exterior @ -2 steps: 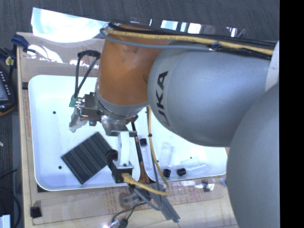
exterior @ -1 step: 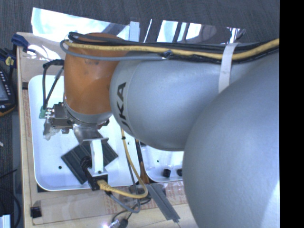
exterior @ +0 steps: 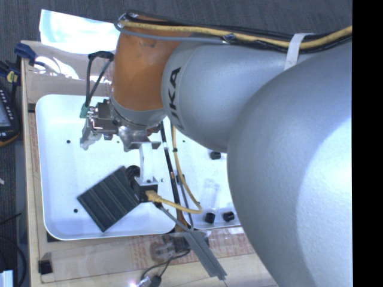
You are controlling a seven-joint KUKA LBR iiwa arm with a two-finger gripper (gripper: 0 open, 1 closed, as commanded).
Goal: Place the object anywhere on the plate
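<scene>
Black letters of the KUKA name (exterior: 174,87) run down the grey casing of the arm (exterior: 251,100), just beside its orange band (exterior: 139,64). The curve of the casing cuts part of them off.

The arm reaches in from the right and covers nearly all of the right bin (exterior: 200,178), leaving a narrow strip along that bin's left edge. A small black piece (exterior: 214,155) lies toward the far end of this strip. A second black piece (exterior: 209,217) and a third black piece (exterior: 228,216) sit side by side at its near edge. A faint clear shape (exterior: 209,191) lies between the far and near pieces, too blurred to name. All are too small to show which is the task's object.

The gripper (exterior: 96,127) hangs over the far half of the left bin (exterior: 51,160). It shows as bare metal with a green spot and a black wire looping above it. Whether it is wide or narrow cannot be told.

A pale blue-white sheet (exterior: 72,30) lies beyond the left bin's far edge. At the near edge of the desk (exterior: 90,257) a grey metal bar (exterior: 204,255) lies aslant beside a tangle of cable (exterior: 157,251). Yellow and black cables (exterior: 239,37) run along the top of the arm, bound by a white tie (exterior: 293,48).
</scene>
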